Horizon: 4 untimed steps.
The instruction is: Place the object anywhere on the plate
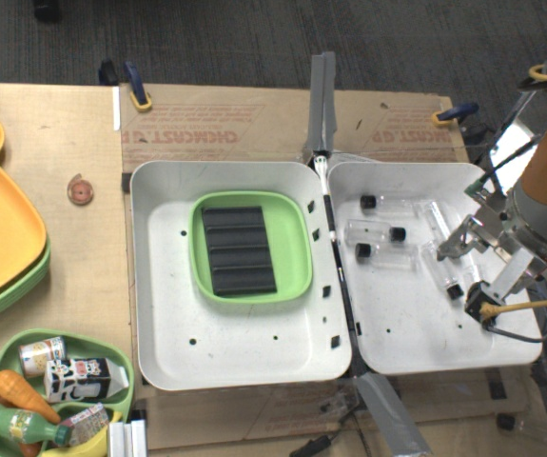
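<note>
1. The two-finger gripper [465, 255] on the grey arm hangs over the right edge of the right white bin [397, 346]; whether it is parted or closed cannot be told, and nothing shows between its tips.
2. Several small clear plastic vials with black caps [380, 241] lie scattered across that bin's upper half, apart from the gripper.
3. The square green plate [297, 246], bearing dark ribbed slats, sits near the middle of the left white bin [164, 284].
4. A green bowl of toy groceries [7, 350] stands at the bench's lower left corner.
</note>
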{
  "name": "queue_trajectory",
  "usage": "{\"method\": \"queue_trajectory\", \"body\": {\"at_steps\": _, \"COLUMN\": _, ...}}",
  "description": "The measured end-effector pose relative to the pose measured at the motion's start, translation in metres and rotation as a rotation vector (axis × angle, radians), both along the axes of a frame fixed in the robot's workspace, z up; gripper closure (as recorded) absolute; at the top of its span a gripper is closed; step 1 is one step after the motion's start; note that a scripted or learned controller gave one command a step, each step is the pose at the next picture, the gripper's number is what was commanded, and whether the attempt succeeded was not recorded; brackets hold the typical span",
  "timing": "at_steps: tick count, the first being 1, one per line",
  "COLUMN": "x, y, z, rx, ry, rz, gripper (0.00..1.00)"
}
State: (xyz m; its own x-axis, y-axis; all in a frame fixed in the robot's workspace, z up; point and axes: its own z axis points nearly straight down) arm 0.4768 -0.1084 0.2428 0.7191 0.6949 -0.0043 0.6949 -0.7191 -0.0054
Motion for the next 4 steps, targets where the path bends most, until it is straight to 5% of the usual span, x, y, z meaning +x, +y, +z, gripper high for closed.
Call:
{"method": "queue_trajectory", "body": {"at_steps": 2, "x": -0.001, "y": 0.041, "z": -0.053, "rx": -0.004, "ry": 0.001, "rz": -0.565, "gripper": 0.0}}
{"method": "queue_trajectory", "body": {"at_steps": 3, "x": 0.0, "y": 0.059, "z": -0.053, "rx": -0.005, "ry": 0.0, "rz": -0.565, "gripper": 0.0}}
{"method": "queue_trajectory", "body": {"at_steps": 4, "x": 0.014, "y": 0.0, "z": -0.047, "rx": -0.005, "ry": -0.001, "rz": -0.568, "gripper": 0.0}}
